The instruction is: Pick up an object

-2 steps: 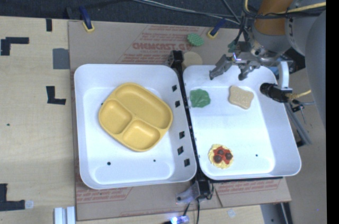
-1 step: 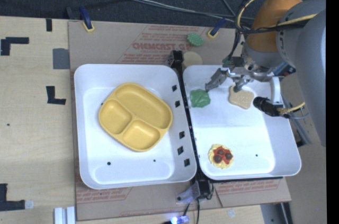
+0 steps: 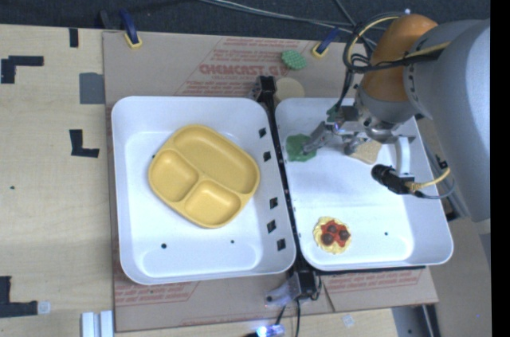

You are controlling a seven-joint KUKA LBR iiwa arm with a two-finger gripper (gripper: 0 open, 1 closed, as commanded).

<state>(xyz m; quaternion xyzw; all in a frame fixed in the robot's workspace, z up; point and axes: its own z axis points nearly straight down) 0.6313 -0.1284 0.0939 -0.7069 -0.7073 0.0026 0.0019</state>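
Because the gripper (image 3: 319, 138) reaches the soft green lumpy object (image 3: 300, 148) at the right white bin's (image 3: 430, 248) wall, you risk slipping; finger state I cannot tell.

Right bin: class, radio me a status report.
Tool low in right bin, beside green piece. Tart lies apart, untouched. Yellow tray in left bin.
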